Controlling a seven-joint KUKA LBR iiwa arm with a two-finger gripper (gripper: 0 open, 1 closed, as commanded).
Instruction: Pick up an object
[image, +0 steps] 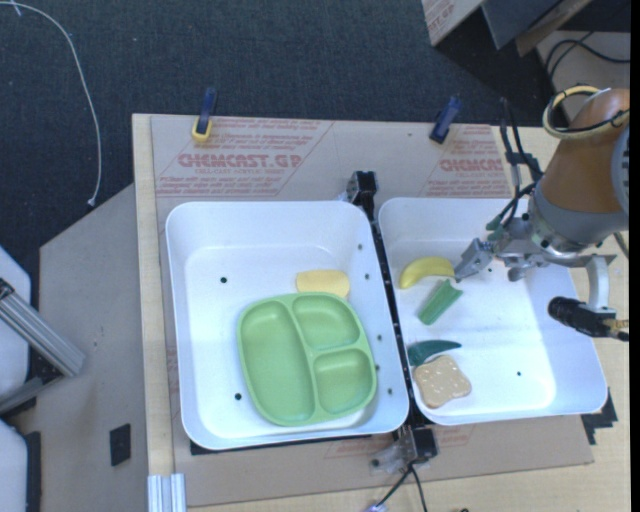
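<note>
- Camera view from above: we see two shallow white bins side by side on the bench, the left white bin (190, 300) and the right white bin (570, 385)
- the grey arm with its orange band (585, 165) comes in from the right, and its two-finger gripper (470, 262) hangs low over the upper part of the right bin
- fingers: we honestly can't tell if they're spread or closed, they're too small and blurry at this angle, and we see nothing between them
- the yellow plastic banana (425, 270) lies just left of the gripper tip, very close, though we can't say if they touch
- the green rectangular block (439, 302) sits tilted right below the banana, just under the gripper
- lower down in the same bin there's a dark teal leaf-shaped piece (432, 350) and right beneath it a tan toast-like slice (441, 381)
- the left bin has a light green divided plastic tray (305, 355) with a pale yellow flat block (322, 283) touching its upper edge
</note>
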